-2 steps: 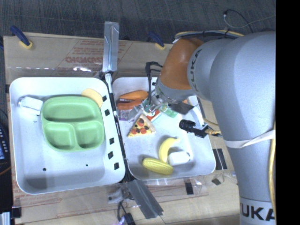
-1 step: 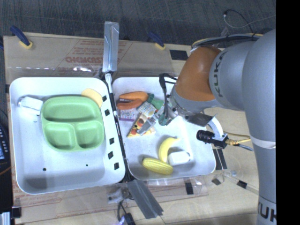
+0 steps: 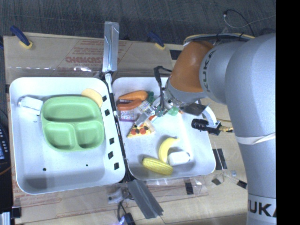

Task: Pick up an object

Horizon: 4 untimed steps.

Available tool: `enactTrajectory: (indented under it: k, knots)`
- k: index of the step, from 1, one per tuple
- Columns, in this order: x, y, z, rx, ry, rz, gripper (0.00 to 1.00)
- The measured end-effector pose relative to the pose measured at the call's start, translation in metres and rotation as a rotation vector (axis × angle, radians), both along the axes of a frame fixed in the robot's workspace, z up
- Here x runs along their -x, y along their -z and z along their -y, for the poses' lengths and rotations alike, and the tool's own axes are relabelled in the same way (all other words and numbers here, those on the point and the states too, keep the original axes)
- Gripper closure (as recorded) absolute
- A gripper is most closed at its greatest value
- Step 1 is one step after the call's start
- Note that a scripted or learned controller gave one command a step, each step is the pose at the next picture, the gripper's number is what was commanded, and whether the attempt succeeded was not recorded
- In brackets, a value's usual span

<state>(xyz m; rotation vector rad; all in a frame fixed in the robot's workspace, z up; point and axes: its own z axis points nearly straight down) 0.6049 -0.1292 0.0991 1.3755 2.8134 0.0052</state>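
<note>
**Gripper low in right bin, among clutter**

Risk: items at the bin's 11 o'clock lie packed together, so a closing grasp may clip two or skid off. Gripper sits over this cluster, beside the orange hot dog and above the pizza slice. Finger spread: cannot tell, wrist hides it. Banana and corn lie apart at 6 o'clock.

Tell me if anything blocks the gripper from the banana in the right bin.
Nothing visible does. The gripper is low among the clutter at the back of the right bin, beside the carrot and pizza slice. The banana lies nearer the front, with bare bin floor between them. A white object touches the banana's far side.
</note>
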Motion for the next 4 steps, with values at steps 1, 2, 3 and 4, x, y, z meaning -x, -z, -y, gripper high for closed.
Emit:
enactTrajectory:
  k: [1, 2, 3, 4]
  knots:
    - [-0.046, -0.024, 0.019, -0.013, 0.126, -0.027, 0.0]
    - [-0.053, -0.046, 0.079, -0.001, 0.116, -0.008, 0.0]
    - [-0.053, 0.005, 0.029, -0.002, 0.181, -0.009, 0.0]
    - [-0.055, -0.006, 0.028, -0.001, 0.174, -0.008, 1.0]
